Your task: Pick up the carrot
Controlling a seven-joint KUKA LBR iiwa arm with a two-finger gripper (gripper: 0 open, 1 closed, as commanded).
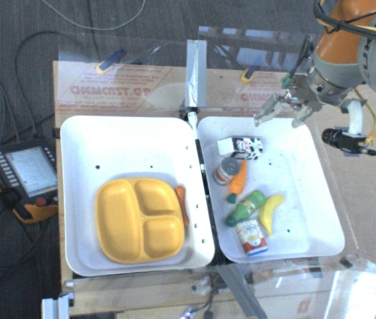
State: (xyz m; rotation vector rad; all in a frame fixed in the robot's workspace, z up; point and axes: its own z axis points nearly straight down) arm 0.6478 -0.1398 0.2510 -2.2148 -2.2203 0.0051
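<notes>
The gripper (282, 114) hangs open, holding nothing, over the right bin's (321, 198) far rim; the carrot (239, 177) lies toward seven o'clock from it — long axis roughly one-to-seven, touching a small can (226, 171).

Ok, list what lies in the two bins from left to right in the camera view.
Yellow tray → small orange piece beside the tray → can → carrot → banana.
</notes>
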